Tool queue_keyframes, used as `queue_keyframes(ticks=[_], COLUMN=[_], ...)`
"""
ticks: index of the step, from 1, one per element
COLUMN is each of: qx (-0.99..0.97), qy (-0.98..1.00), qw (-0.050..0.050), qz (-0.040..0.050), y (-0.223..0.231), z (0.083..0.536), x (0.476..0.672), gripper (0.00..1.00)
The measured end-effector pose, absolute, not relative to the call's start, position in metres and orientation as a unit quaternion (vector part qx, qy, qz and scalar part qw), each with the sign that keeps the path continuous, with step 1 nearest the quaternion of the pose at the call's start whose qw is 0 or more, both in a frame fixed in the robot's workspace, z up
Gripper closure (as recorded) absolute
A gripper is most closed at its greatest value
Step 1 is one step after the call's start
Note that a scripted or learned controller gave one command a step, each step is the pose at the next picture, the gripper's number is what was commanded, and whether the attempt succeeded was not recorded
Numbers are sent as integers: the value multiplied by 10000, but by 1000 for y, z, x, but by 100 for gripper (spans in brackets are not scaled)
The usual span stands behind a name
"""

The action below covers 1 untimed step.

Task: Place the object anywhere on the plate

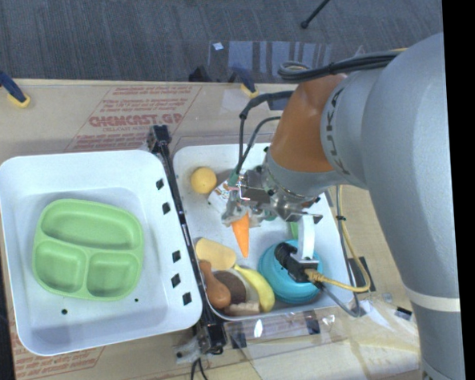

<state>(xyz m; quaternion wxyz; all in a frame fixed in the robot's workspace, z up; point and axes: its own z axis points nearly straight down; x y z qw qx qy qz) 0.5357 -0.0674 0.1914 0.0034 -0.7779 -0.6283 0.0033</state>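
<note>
The arm (379, 136) covers much of the right bin (189, 160); that bin's far right wall and part of its floor are hidden beneath it. The gripper (240, 203) is partly masked by the wrist and cabling, and its fingertips are hard to separate from the clutter. An orange carrot (241, 235) hangs point-down directly under the gripper, its top end meeting the fingers; the fingers appear pressed on the carrot's top, though the contact itself is small and blurred.

Left of the gripper and slightly beyond it lies a yellow lemon (204, 180). Below the gripper, at the bin's near end, lie a banana (258, 286), a brown item (218, 287) not identifiable, and a pale yellow piece (215, 252); these overlap. Below and right of the gripper sits a teal bowl-like item (287, 282), partly covered by a black-and-white part.

Well to the gripper's left, in the left bin (16, 239), lies the green plate (87, 248), three compartments. The carrot is well apart from it.
</note>
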Motion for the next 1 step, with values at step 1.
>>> queue_keyframes(ticks=[1], qx=[-7780], qy=[-6283], qw=[33], qz=[34], y=[-68], z=[191], x=[536], gripper=[0])
